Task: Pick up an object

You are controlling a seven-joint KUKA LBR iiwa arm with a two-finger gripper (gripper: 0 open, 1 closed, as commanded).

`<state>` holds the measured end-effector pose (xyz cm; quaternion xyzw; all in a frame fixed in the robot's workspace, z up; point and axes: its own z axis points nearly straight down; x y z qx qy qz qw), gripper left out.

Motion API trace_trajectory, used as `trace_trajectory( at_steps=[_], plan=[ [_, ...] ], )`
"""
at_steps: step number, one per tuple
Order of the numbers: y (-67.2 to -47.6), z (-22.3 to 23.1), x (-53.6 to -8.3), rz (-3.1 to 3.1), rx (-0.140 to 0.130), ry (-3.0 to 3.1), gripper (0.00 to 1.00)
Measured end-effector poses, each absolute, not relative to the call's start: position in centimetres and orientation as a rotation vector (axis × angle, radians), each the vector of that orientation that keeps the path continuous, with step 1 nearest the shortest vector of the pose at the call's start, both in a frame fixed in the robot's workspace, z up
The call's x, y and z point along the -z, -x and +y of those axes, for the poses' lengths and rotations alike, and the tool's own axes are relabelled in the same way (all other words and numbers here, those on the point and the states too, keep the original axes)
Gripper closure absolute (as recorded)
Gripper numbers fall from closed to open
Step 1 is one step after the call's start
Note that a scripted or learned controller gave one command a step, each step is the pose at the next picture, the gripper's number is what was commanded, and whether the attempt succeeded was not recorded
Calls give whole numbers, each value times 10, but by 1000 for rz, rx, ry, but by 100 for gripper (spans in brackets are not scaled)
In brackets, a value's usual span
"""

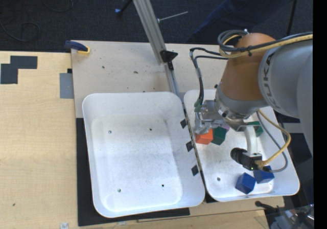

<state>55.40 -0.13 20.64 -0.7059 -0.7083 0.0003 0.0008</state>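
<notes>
Nearest to you, at the front of the right bin [283,186], a blue cube [245,183] is lying, and just beside it a second blue block [264,175]. Nothing is reaching for them.

A little farther in, an orange block [204,139] and a green block [220,135] are sitting side by side, touching or nearly so. They are close to the wall between the right bin and the left bin [133,146]. The hand [207,119] is hanging low, directly over this pair, so I am taking the orange block as the task's thing.

You are not getting a clear view here. The wrist is covering the hand from above, so I cannot tell whether it is spread or pressed together, and I am not seeing any block pinched. I am therefore judging that the pick is not yet done, and that the closing and the lifting are remaining. The green neighbour and the bin wall are perhaps standing in the way.

Farther off on the surface [117,69], an aluminium rail [148,18] is leaning upward, and a blue-and-yellow clamp [76,46] is lying at the far left corner.
</notes>
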Motion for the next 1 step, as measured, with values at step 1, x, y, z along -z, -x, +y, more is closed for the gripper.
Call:
trace_trajectory(
  at_steps=[1],
  plan=[
    [-551, 56, -221, -2226, -1, 2215, 100]
  ],
)
